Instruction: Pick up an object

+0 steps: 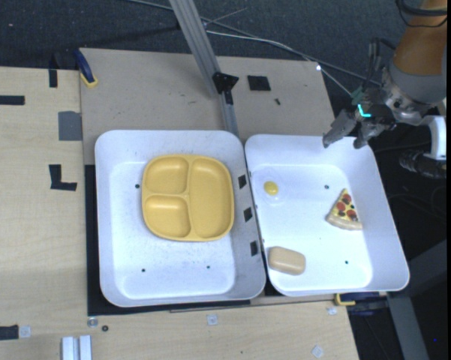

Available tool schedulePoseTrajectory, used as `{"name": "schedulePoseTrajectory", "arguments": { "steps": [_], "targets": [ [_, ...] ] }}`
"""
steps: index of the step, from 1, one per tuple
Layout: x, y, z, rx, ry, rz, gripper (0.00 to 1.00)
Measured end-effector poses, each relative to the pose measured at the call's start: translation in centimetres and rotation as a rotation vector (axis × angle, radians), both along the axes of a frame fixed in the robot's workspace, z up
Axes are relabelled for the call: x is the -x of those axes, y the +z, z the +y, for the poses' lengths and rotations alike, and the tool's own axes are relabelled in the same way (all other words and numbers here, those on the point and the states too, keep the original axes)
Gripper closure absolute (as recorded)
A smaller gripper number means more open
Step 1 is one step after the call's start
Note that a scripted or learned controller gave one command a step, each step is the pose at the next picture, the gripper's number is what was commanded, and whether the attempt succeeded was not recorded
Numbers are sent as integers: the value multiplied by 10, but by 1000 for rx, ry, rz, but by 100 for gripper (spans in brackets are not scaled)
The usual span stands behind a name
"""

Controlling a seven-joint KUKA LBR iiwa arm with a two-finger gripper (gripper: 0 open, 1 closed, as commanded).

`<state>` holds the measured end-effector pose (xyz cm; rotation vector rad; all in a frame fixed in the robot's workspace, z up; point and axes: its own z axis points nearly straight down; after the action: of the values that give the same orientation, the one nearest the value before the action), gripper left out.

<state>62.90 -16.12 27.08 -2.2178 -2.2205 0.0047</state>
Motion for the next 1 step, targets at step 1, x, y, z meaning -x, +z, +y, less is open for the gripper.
{"name": "schedulePoseTrajectory", "arguments": {
  "steps": [1],
  "targets": [
    [-1,2,0,1,0,-3,0]
  ]
}}
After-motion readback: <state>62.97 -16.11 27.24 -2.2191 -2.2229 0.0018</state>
